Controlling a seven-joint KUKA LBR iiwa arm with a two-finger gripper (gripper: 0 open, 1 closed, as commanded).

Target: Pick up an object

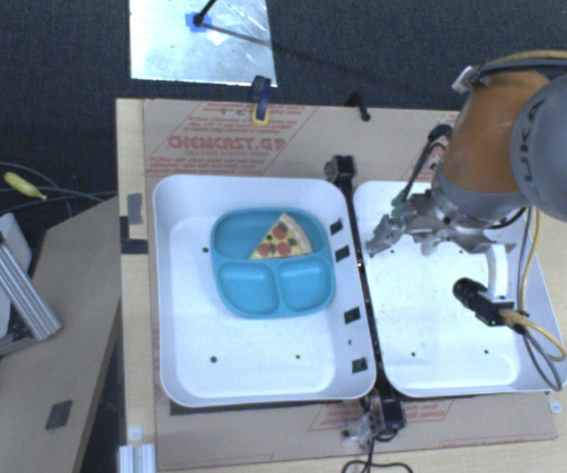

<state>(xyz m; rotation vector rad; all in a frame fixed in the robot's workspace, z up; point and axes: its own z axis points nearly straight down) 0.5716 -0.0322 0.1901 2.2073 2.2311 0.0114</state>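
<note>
one target, the pizza slice on the blue plate; hand must cross over, its state i cannot tell.

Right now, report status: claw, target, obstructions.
Claw over right bin, near the divider. Pizza slice on blue divided plate, left bin. Nothing on the slice.
</note>
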